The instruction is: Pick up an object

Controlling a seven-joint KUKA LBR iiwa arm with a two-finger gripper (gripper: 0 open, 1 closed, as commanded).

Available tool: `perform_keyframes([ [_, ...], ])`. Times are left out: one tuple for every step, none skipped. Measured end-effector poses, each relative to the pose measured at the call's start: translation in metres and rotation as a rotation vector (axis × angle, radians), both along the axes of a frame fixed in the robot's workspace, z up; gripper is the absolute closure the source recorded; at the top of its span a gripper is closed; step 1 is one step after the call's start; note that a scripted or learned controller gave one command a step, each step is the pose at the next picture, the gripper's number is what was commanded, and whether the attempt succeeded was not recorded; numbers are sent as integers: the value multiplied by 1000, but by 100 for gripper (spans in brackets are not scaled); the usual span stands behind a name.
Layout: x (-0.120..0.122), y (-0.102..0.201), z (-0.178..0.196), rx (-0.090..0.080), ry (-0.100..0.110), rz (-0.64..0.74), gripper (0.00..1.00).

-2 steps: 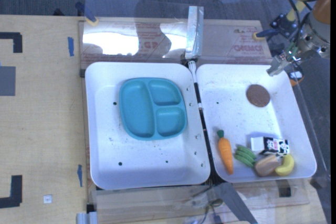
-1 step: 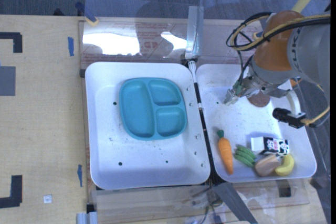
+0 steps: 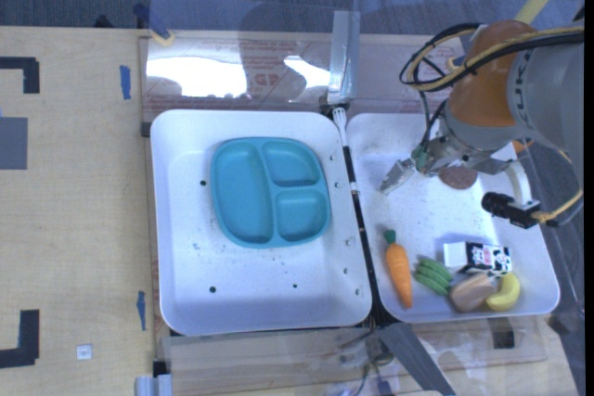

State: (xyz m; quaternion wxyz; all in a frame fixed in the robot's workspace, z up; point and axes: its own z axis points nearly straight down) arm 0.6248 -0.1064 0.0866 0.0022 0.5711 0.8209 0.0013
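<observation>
**Gripper hanging over the right bin, toys lying at the near edge**

The fingers (image 3: 397,177) are pointing down and to the left over the right bin's white floor, and the view is too small and blurred there to tell whether they are spread or closed; nothing is showing between them. The gripper (image 3: 405,173) is hanging over the far left part of the right bin (image 3: 422,216), with the grey arm (image 3: 548,97) and its orange band (image 3: 487,74) reaching in from the right.

The toys are lying well apart from it, along the bin's near edge. An orange carrot (image 3: 399,270) is lying lengthwise, just beside a green pea pod (image 3: 432,274). Right of that, a tan piece, possibly a potato (image 3: 471,291), is touching a yellow banana (image 3: 506,291). A small white and black carton (image 3: 477,255) is sitting just behind them.

In the left bin (image 3: 176,227), a teal divided plate (image 3: 270,191) is resting flat near the middle.
</observation>
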Motion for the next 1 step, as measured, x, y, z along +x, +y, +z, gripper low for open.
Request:
perform_keyframes([
  [13,-57,56,-4,-5,26,0],
])
